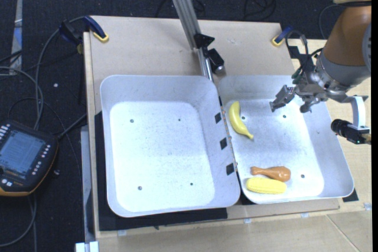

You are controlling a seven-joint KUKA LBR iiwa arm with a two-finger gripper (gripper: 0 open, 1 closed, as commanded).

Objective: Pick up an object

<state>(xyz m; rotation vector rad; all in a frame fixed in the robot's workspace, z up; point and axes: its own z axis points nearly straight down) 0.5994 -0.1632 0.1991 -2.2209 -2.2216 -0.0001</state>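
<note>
Three toy foods lie in the right bin. A yellow banana rests near its left wall. At the front edge a brown chicken drumstick lies just behind a yellow corn cob. My gripper hangs over the bin's back right part, well to the right of the banana. Its two fingers are spread apart with nothing between them.
The left bin adjoins the right one along a central divider. A slanted metal pole with a black clamp comes down at the bins' back junction. Clamps sit at the bench's back corners, and a teach pendant lies on the floor at left.
</note>
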